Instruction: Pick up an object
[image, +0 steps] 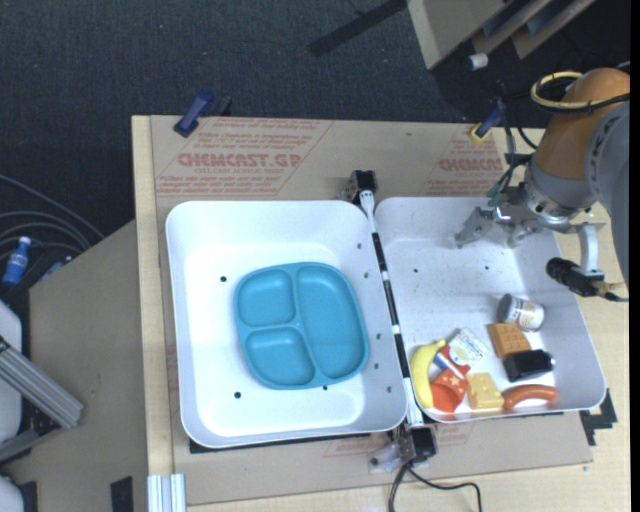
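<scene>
My gripper (497, 228) hangs over the far end of the right bin (432, 262), open, with nothing between its fingers (469, 233). The loose objects lie apart from it in that bin's near right corner: a small silver can (522, 312), a brown block (507, 339), a black block (528, 363), a white packet (468, 348), a yellow banana (424, 366), a red piece (447, 393), a tan block (484, 392) and an orange-red sausage (529, 398). They lie close together, some touching.
A blue divided plate (300, 325) lies in the middle of the left bin (192, 240). A black ridge (383, 285) separates the two bins. The arm's grey and orange wrist (575, 140) stands above the right bin's far right corner.
</scene>
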